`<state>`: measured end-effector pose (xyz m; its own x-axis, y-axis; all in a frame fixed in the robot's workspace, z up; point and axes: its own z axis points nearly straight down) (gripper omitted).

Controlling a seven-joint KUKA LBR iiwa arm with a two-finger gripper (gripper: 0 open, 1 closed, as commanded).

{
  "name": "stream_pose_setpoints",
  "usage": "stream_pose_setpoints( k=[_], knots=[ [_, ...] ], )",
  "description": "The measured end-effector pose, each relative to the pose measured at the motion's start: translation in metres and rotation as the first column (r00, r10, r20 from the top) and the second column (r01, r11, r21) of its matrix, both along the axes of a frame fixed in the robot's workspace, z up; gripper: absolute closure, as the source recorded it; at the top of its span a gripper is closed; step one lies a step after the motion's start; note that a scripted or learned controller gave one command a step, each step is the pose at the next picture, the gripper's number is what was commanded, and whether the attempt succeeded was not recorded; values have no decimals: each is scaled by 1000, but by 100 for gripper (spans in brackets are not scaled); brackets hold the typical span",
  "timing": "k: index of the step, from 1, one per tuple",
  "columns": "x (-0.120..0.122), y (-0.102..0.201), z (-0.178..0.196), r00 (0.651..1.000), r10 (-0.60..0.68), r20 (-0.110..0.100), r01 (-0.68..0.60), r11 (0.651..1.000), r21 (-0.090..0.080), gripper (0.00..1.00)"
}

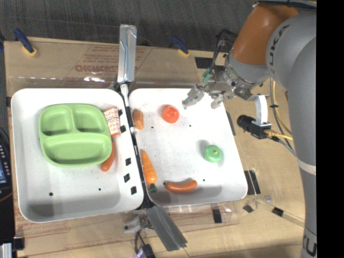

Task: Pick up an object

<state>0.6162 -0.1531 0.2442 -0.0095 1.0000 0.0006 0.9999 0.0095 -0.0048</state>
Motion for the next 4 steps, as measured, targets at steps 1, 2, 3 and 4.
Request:
stream_pose_setpoints(
  k=[1, 2, 3, 4],
  knots=[
    [39, 24, -101, 995, -95, -4, 95, 995, 0, 0],
    [40, -16, -153, 988, -155, -1, 155, 988, -1, 0],
    [41, -14, -143, 989, -148, -3, 148, 989, 0, 100],
    [-50, -14, -49, 998, -67, 6, 67, 998, -1, 100]
  ],
)
